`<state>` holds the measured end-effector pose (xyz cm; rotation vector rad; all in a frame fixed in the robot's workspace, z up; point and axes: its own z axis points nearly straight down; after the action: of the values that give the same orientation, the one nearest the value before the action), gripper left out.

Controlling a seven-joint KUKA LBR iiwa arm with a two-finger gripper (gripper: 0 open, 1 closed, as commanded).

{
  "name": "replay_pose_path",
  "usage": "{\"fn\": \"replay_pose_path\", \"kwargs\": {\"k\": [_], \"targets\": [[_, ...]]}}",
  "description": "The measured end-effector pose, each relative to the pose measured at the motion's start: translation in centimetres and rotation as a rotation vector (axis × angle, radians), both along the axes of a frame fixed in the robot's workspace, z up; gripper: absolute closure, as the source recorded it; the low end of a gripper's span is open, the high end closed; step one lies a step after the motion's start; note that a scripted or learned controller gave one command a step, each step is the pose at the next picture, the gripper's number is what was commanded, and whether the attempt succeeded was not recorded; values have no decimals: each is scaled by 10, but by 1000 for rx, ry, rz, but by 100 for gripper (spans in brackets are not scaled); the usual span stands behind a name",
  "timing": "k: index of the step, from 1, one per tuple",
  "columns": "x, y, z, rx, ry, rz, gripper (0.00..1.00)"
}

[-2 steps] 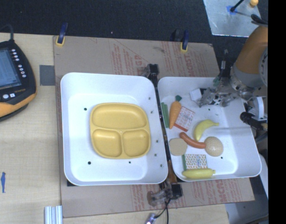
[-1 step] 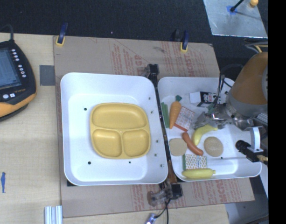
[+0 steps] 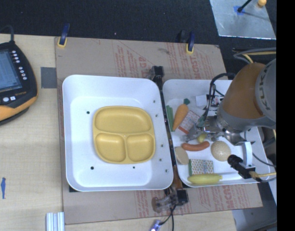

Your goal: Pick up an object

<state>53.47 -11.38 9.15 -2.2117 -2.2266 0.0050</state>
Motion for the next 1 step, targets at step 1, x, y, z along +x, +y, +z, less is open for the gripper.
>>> {"fn": "replay_pose_path", "kwargs": {"k": [1], "targets": [[22, 10, 0, -1, -1, -1, 0]]}}
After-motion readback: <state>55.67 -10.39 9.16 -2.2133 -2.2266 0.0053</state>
